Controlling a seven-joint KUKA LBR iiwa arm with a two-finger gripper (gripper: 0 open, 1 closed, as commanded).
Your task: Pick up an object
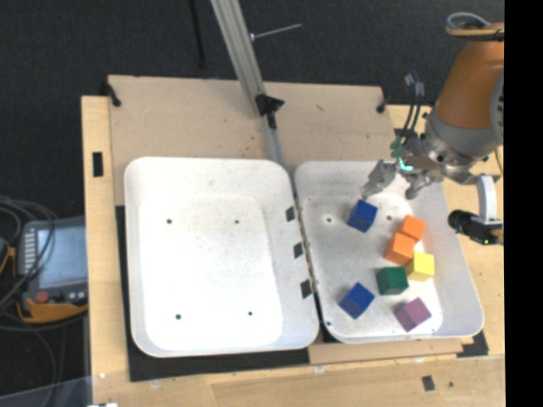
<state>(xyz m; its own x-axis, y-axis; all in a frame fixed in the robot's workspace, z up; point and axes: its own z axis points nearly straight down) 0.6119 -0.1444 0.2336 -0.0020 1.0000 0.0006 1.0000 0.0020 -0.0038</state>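
1. Two-finger gripper [397,179] spread open, nothing between fingers, hovering over right shallow white plastic bin [454,312] toward its 12 o'clock rim.
2. Likely target: small blue cube [362,215], at about 7 o'clock from gripper, near but apart; sits in upper middle of right bin.
3. Cube rotated diamond-wise to bin walls, corners toward 12 and 6; no real long axis, all sides alike.
4. Open stance fits a pre-grasp approach; fingers would need to line up with cube's flat faces, not its corners.
5. Clustered at 4 o'clock from that cube: two orange cubes [406,239] touching, yellow cube [422,266], green cube [392,280], all packed tight, so harder to grip.
6. Second blue cube [357,299] and purple cube [413,313] toward bin's 6 o'clock, apart from the cluster.
7. Left shallow white bin [153,185] at 9 o'clock of right bin.
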